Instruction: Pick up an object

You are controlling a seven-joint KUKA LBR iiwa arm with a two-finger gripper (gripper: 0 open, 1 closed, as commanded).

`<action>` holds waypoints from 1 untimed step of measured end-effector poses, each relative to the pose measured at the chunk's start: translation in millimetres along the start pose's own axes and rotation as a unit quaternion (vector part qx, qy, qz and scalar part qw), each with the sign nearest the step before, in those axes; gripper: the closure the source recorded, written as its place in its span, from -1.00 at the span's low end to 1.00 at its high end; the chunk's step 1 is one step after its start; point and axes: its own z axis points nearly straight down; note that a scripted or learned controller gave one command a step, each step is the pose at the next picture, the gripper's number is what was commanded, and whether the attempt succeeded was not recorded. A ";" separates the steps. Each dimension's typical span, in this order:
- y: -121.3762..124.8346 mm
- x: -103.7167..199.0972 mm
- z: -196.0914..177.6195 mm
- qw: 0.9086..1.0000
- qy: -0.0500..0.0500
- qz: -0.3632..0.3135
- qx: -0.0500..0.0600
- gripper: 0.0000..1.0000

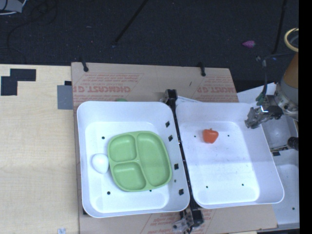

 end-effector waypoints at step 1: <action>-4.9 61.6 2.3 1.000 0.001 0.000 0.002 1.00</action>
